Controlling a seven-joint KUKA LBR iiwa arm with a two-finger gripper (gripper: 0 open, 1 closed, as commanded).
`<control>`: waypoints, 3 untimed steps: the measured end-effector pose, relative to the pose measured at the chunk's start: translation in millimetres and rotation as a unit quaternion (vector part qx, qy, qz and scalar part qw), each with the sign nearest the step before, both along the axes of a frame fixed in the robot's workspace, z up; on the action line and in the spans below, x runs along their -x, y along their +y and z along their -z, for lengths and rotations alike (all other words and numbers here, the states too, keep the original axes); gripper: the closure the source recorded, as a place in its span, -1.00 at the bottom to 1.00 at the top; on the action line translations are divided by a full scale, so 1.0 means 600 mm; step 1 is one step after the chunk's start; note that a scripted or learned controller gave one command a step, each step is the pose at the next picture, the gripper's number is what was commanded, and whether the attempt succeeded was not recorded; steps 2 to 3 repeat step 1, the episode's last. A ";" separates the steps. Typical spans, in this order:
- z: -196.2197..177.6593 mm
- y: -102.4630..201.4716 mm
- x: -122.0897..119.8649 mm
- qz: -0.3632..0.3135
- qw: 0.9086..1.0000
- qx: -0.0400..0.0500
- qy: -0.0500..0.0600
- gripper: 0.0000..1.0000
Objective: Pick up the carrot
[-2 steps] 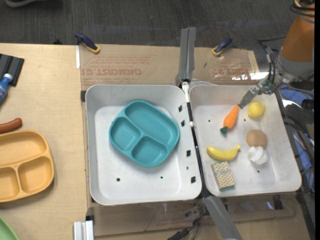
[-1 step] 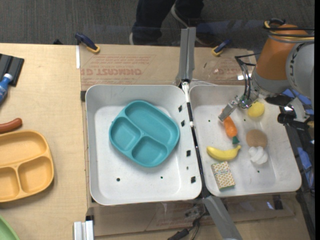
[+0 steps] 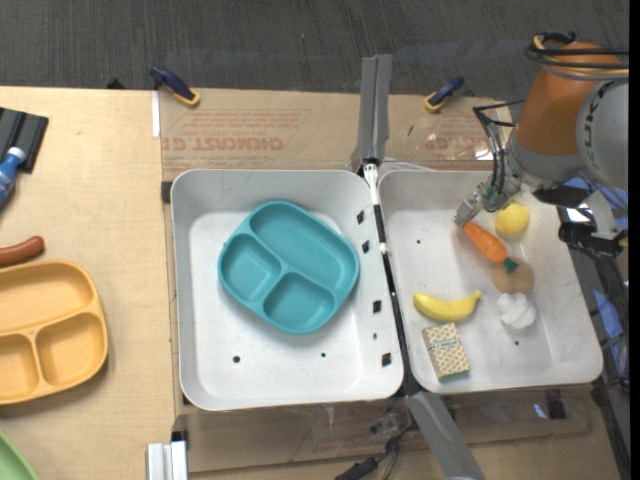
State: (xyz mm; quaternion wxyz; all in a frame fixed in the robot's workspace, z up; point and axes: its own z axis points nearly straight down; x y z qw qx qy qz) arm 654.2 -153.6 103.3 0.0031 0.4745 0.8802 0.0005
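Observation:
The orange carrot (image 3: 486, 243) lies slanted in the right bin (image 3: 560, 368), its green stub pointing to the lower right. My gripper (image 3: 481, 207) hovers just over the carrot's upper left end, between it and the bin's back wall. Its fingers stand apart, one grey fingertip (image 3: 468, 212) to the left and the other close to a yellow lemon (image 3: 512, 219). Nothing is held between them.
In the right bin also lie a banana (image 3: 447, 305), a small patterned box (image 3: 446, 351), a beige round item (image 3: 515, 279) and a white crumpled item (image 3: 517, 312). A teal divided plate (image 3: 289, 266) sits in the left bin (image 3: 200, 368). An orange tray (image 3: 45, 333) rests on the bench.

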 end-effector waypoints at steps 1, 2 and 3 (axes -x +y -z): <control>-0.148 0.113 -0.008 0.129 0.992 -0.001 0.002 1.00; -0.148 0.113 -0.008 0.129 0.992 -0.001 0.002 1.00; -0.148 0.113 -0.008 0.129 0.992 -0.001 0.002 1.00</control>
